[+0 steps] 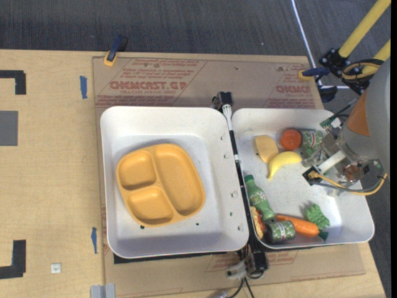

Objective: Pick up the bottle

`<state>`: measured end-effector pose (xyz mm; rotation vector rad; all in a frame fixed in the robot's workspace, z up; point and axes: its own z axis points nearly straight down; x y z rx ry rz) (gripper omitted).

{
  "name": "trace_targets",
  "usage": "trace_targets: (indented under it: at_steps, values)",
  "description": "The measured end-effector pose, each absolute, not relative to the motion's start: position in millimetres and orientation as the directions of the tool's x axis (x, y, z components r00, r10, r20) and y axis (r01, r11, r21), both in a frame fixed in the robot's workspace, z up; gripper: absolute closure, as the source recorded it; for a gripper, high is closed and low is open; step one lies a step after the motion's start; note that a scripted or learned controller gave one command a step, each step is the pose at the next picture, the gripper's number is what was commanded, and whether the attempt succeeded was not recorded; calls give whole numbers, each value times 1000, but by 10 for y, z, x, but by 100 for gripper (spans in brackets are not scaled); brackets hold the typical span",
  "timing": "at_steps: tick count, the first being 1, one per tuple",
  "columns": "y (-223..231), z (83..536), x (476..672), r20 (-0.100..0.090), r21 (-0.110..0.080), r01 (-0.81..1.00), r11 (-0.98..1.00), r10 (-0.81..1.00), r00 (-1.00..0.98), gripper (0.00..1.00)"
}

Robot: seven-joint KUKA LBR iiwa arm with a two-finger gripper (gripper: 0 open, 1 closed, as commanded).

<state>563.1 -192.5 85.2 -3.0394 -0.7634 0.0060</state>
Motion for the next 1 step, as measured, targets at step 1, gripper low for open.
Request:
trace_targets:
  at_steps: [1]
  values:
    - [-1554,861,4793,1,-1,495,-869,495,869,0]
